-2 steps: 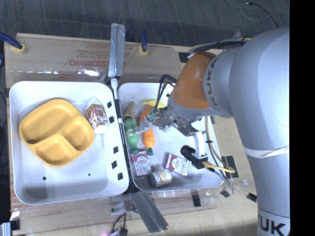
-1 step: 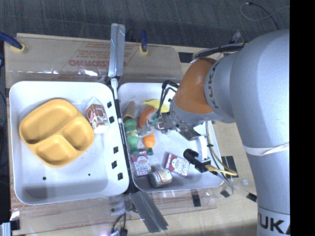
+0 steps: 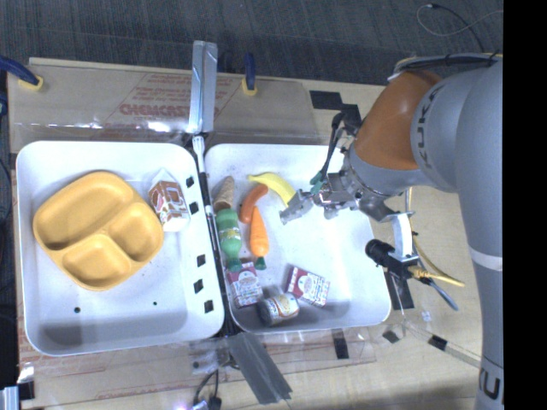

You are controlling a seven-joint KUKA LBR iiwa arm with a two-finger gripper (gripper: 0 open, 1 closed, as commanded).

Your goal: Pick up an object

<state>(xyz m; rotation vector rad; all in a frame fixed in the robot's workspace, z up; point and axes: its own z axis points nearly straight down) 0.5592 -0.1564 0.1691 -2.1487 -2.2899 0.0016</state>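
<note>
The grey arm with the orange band reaches in from the right and its two-finger gripper (image 3: 295, 208) hangs over the right white bin (image 3: 359, 301), in the middle of its far half. The metal fingers (image 3: 289, 213) stand a little apart, and nothing is between them. Their tips are just beside the yellow plastic banana (image 3: 275, 184), which lies at the far side of this bin, but I cannot tell if they touch it.

Left of the gripper there is an orange plastic carrot (image 3: 258, 231) lying lengthwise, and a second, darker orange vegetable piece (image 3: 250, 200) just beyond it, next to the banana. Along the left wall of the bin lies a green plastic bottle-like toy (image 3: 228, 231), and at its far end a brown cone-shaped object (image 3: 224, 192). At the near side of the bin I see a small red and white carton (image 3: 244, 284), a small dark can with a pale label (image 3: 277, 307) (it lies on its side) and a red and white packet (image 3: 307, 286).

In the left white bin (image 3: 111, 319) rests a yellow plastic tray with compartments (image 3: 96, 227), and just right of it a small brown and white carton (image 3: 168, 203) near the wall between the bins.
</note>
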